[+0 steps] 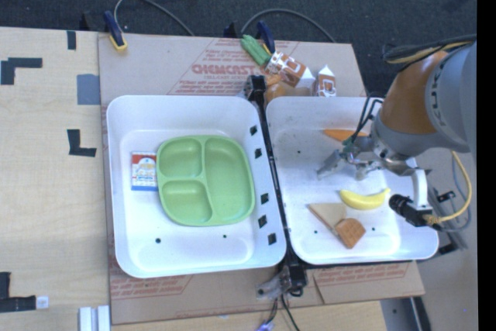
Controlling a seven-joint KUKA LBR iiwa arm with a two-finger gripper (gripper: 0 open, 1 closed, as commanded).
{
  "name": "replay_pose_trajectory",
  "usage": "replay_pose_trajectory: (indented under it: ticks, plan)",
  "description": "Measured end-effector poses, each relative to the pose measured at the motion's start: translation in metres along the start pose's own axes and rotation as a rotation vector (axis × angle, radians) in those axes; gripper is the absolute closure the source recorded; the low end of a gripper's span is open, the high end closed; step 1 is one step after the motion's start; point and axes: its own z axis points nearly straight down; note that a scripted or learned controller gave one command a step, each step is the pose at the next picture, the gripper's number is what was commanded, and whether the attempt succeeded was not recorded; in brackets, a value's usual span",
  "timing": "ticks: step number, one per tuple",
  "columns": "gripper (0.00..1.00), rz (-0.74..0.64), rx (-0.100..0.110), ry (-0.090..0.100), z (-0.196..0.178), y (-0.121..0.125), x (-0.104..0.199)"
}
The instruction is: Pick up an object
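Claw: the gripper is seen low over the right bin, near its middle; two grey fingers are spread apart, one reaching left and one toward the lower right, and nothing is gripped between them.
Arm: the grey arm with its orange band is brought in from the right, above the right bin's far right side.
Banana: a yellow banana is laid flat on the bin floor just below the claw, close to its fingertips but not held.
Orange piece: a flat orange wedge is found just above the claw, partly hidden by the wrist.
Brown pieces: a tan triangular slice and a darker brown block are set touching each other, below and left of the banana.
Left bin: in the left bin a green divided plate is placed near the middle, with a small printed box just beside its left edge.
Behind the bins: a green object and small cartons are seen on the cardboard at the bins' far edge.
Bench: blue-and-yellow clamps and cables are seen by the cardboard's far edge.
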Motion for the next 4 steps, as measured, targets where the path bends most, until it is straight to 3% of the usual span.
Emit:
replay_pose_trajectory:
  ticks: [1,2,4]
  plan:
    - [0.00,0.001,0.017,0.007,-0.001,0.089,-0.008]
    - [0.00,0.000,0.004,0.001,0.008,0.098,-0.043]
    - [0.00,0.003,0.001,-0.007,0.007,0.097,-0.023]
